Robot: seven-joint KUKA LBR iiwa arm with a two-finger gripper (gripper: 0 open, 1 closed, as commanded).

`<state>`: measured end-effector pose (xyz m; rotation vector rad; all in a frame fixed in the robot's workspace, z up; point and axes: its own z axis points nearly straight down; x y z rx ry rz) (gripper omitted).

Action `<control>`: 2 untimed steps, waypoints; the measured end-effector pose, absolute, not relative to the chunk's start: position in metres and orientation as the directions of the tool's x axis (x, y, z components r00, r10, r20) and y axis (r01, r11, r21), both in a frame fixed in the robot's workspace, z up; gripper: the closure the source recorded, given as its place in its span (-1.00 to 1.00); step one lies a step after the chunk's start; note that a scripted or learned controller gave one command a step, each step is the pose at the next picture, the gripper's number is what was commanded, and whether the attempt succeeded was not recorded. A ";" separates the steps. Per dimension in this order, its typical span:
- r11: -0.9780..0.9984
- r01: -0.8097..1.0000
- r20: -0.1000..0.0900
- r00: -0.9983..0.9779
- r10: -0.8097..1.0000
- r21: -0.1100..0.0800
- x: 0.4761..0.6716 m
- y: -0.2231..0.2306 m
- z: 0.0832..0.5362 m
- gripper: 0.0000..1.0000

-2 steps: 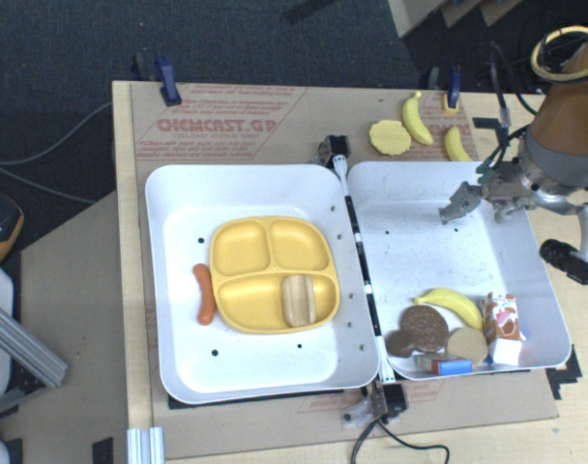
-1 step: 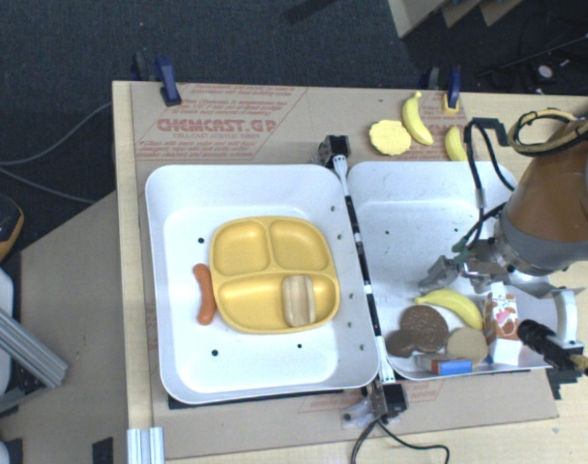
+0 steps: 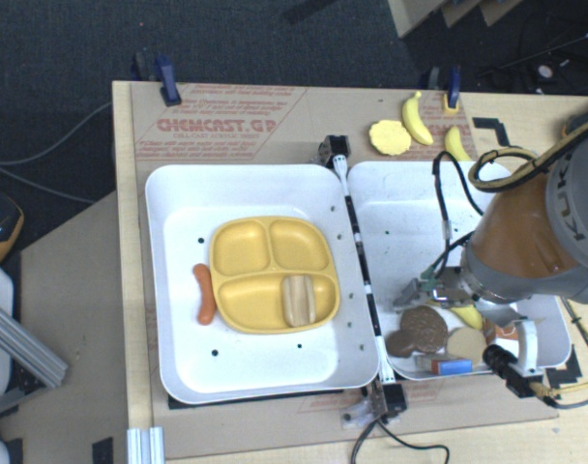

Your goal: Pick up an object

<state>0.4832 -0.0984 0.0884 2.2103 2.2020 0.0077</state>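
Dark carpet surrounds a pale wooden bench (image 3: 130,259), and on it two shallow white bins sit side by side. Starting at nine o'clock, the left white bin (image 3: 178,356) holds a yellow plastic divided plate (image 3: 272,274) near its centre. Just off the plate's nine o'clock rim lies a small orange-red toy sausage (image 3: 204,293), and in the plate's lower right compartment rests a tan toy hot-dog bun (image 3: 297,300).

Moving across, the right white bin (image 3: 396,201) has a cluster packed into its five o'clock corner: a round brown toy cookie (image 3: 422,328), a pale tan disc (image 3: 464,341) just beside it, a small blue and red piece (image 3: 449,365) along the front wall and a yellow toy banana piece (image 3: 465,315) tucked under the arm.

Up at one o'clock, outside the bins, a yellow ruffled toy piece (image 3: 391,137) and a yellow toy banana (image 3: 417,120) lie on the bench.

Over at three o'clock, the grey and orange arm (image 3: 526,235) hangs low above that cluster; the two-finger gripper (image 3: 431,293) is by the cookie, but whether it is apart or together, I cannot tell.
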 end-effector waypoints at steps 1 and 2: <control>-0.002 1.000 -0.005 0.002 1.000 0.012 0.482 -0.097 0.097 1.00; 0.001 1.000 -0.003 -0.001 1.000 0.006 0.528 -0.118 0.119 1.00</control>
